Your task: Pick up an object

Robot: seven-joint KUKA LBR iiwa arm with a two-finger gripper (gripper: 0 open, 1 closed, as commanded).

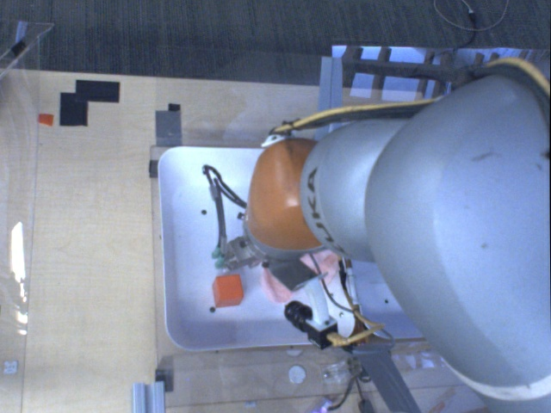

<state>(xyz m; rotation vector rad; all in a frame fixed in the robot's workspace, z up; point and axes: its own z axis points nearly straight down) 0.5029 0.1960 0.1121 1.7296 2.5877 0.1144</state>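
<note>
claw hidden beneath arm (413, 196), pink object (277, 287) half covered

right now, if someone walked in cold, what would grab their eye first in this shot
The big grey arm fills the right side of the view, its orange band hanging over the white bin. Next comes the small orange block lying on the bin floor, left of the wrist. A pink object peeks out from under the wrist, largely hidden.

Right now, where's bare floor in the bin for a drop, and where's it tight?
Free: the bin floor along its left wall, from the top-left corner down past the black cable, and the strip along the near rim below the orange block. Crowded: right of the block, where a pink object lies under the arm.
</note>
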